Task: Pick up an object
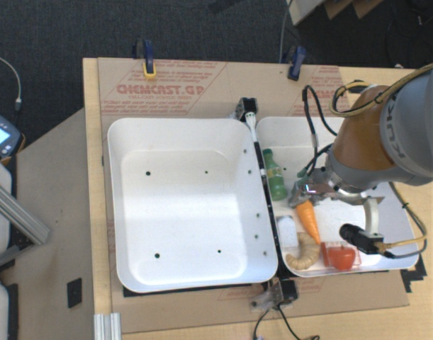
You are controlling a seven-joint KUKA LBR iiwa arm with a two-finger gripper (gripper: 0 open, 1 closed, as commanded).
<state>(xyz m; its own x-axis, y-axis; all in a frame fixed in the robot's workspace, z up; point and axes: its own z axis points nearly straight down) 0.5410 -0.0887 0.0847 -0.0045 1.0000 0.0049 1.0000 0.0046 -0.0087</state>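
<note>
1. While the grey arm with the orange band (383,137) reaches in from the right, its gripper (306,190) hangs low over the right-hand shallow white bin (287,129), near that bin's middle.
2. Whether the gripper is open or closed cannot be told from this slanted view, as the wrist hides much of it. Nothing can be seen held in it.
3. An orange, tapered toy carrot (310,220) lies just below the gripper in the view. Its broad end is nearest the gripper and its tip points toward the near rim. Whether the two touch cannot be told.
4. A green plastic bottle (275,176) lies lengthwise beside the wall shared by the two bins, just to the left of the gripper.
5. A small white rounded block (285,229) sits left of the carrot, close to the same wall.
6. A tan, knobbly curved piece (305,255) rests by the near rim of the right bin, just below the carrot's tip.
7. A red rounded object (341,257) lies to the right of the tan piece, also by the near rim.
8. The left-hand shallow white bin (181,211) sits beside the right one, and their rims meet along a dark strip.
9. Both bins stand on a brown cardboard sheet (159,83) with red printed lettering, held at its far edge by two blue clamps (147,50).
</note>
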